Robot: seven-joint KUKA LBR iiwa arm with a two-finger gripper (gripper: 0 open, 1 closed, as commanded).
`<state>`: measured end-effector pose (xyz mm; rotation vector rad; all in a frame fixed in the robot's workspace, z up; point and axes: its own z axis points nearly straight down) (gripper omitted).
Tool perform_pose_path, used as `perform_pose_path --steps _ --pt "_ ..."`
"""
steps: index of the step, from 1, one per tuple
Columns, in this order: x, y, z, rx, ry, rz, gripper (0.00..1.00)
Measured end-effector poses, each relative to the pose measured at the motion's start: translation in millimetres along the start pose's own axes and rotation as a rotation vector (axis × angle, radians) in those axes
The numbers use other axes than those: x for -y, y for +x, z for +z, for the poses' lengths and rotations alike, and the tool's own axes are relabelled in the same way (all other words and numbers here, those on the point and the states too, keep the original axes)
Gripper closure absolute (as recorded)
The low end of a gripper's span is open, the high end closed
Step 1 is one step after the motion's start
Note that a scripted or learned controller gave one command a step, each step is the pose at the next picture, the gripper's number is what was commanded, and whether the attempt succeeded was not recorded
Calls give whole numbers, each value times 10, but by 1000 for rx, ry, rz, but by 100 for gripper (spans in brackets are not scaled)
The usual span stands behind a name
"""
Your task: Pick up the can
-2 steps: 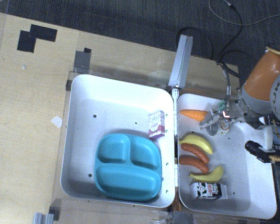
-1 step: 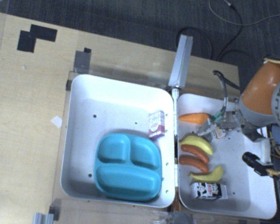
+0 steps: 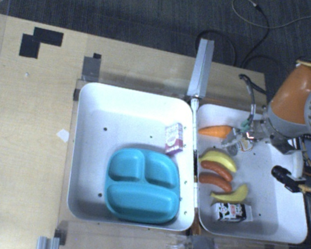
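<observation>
Camera view is showing the two shallow white bins lying side by side; the right-hand white bin [image 3: 268,228] is serving as the landmark. The small black-and-white printed can [image 3: 229,211] is lying on its side near that bin's front wall, probably because it has tipped and come to rest there. Just behind the can, a yellow banana [image 3: 231,193], a reddish-brown sausage-shaped piece [image 3: 215,179], a yellow-green lemon-like fruit [image 3: 219,159] and an orange carrot [image 3: 216,130] are lining up along the bin's left wall, loosely scattered rather than arranged.

The grey arm with the orange band [image 3: 294,97] is reaching in over the bin's rear right corner, wrist angled down and leftward. The two-finger gripper [image 3: 242,136] is hovering at the bin's rear, just beside the carrot and well apart from the can. Whether it is spread or pressed together cannot be told; no object is visible in it.

In the neighbouring left bin [image 3: 94,140], a blue compartment tray [image 3: 143,185] and a small pink-and-white packet [image 3: 173,138] are resting.
</observation>
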<state>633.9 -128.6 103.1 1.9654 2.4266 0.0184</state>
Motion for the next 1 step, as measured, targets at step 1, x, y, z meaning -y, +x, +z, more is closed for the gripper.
perform_pose_path --steps 1 --pt "238 619 -1246 -4 15 247 100"
